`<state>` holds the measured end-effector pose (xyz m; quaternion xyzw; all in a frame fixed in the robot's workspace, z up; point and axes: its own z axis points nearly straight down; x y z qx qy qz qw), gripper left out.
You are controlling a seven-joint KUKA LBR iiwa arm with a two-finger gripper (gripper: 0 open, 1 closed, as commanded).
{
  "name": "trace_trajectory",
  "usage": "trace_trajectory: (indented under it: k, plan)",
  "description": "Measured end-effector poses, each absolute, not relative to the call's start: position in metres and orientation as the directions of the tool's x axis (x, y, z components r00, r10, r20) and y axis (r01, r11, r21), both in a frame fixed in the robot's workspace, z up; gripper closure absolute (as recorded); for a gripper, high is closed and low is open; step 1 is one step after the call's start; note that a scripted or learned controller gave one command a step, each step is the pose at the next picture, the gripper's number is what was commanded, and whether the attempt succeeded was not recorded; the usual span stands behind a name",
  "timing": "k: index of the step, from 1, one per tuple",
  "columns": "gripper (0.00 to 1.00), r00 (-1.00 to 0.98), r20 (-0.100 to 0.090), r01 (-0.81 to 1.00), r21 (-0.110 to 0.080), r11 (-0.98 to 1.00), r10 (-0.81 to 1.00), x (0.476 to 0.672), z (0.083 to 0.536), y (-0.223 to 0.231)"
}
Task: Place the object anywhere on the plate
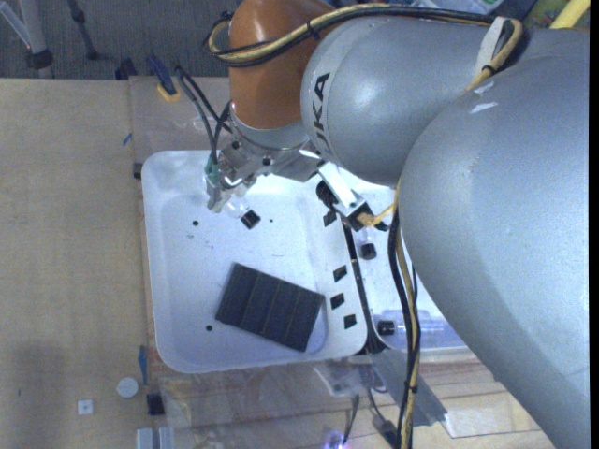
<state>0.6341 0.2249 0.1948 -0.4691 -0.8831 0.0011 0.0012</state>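
- Where the grey arm (pixel 468 157) is stretched in from the right, much of the right-hand side of the bench is hidden by it, and an orange band (pixel 271 54) is seen above the wrist.
- The gripper (pixel 220 193) is seen over the upper left corner of the left white bin (pixel 168 279), close to the bin's floor.
- Whether the gripper is spread or pressed together cannot be told, as its tip is small and washed out against the white; nothing can be made out as held in it.
- A small black object (pixel 250 219) is seen lying on the bin floor just below and to the right of the gripper, apart from it.
- The plate (pixel 270 307), a dark ribbed rectangle, is laid at a slant in the lower middle of the same bin, well apart from the small black object, and nothing is seen resting on it.
- A yellow and black cable (pixel 281 45) is run across the orange band.
- A small round disc (pixel 126 387) is seen on the wooden bench (pixel 65 251), outside the bin's lower left corner.
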Motion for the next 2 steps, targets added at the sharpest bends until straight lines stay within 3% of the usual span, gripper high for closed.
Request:
trace_trajectory:
  k: [1, 2]
  plan:
    - [1.0, -0.89, 0.002, 0.455, 0.0, 0.89, 0.455, 0.648, 0.158, 0.204]
    - [1.0, -0.997, -0.006, 0.077, 0.004, 0.997, 0.077, 0.652, 0.202, 0.226]
